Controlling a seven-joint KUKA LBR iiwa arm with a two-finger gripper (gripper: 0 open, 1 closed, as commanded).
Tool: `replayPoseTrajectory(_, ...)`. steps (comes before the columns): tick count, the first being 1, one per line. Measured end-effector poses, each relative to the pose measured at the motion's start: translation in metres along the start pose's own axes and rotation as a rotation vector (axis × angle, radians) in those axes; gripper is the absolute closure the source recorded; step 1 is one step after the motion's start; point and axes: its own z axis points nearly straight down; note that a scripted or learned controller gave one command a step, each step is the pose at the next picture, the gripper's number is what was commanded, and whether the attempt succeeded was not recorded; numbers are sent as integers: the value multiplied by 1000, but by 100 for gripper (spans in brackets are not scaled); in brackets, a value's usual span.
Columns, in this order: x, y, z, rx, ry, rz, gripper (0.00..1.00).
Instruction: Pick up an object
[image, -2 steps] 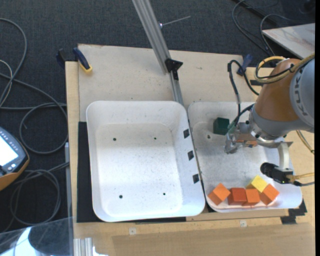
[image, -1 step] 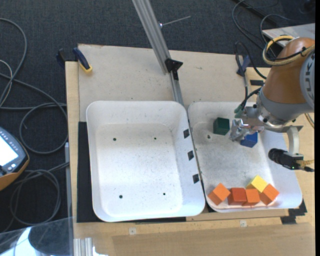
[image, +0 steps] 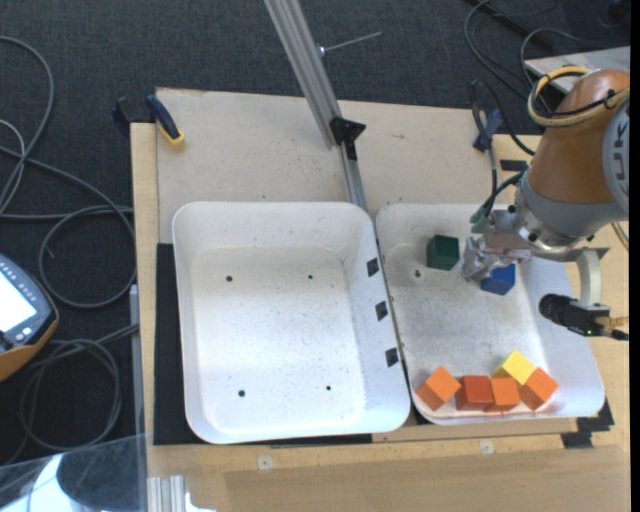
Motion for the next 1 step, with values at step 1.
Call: replayPoseTrajectory(1,48,-11,-12,2,3,-5,100)
